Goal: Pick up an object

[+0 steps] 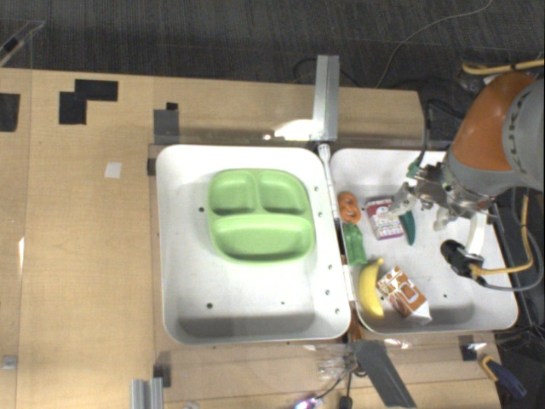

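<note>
Banana [369,286] lay in near-left corner of right bin [375,165]. Gripper [423,204] hung over that bin's middle, grip state couldn't be told. Carton [403,293] at bin's near edge, pink packet [385,217] left of bin's middle.

White bins [183,254]. Green tray [259,214]. Yellow banana [370,286]. Orange-and-white packet [403,293]. Pink-and-white packet [384,217]. Dark green piece [409,226]. My arm [498,139]: grey, orange band.
</note>
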`<action>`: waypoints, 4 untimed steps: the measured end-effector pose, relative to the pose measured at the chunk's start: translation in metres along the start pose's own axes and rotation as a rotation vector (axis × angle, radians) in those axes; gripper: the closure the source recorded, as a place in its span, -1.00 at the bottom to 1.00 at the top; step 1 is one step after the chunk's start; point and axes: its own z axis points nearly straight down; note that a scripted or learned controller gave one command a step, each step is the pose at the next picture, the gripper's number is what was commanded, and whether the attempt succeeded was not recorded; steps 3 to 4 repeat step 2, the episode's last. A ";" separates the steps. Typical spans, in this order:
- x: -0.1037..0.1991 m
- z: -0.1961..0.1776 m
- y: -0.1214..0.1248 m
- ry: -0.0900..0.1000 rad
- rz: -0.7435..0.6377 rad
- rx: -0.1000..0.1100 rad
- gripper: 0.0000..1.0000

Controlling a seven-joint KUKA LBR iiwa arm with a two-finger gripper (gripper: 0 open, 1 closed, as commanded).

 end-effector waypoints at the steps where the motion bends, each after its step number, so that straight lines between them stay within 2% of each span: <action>1: 0.041 0.048 0.010 0.000 0.013 -0.015 -1.00; 2: 0.043 0.037 0.011 0.004 0.011 -0.018 1.00; 4: 0.043 0.037 0.011 0.004 0.011 -0.018 1.00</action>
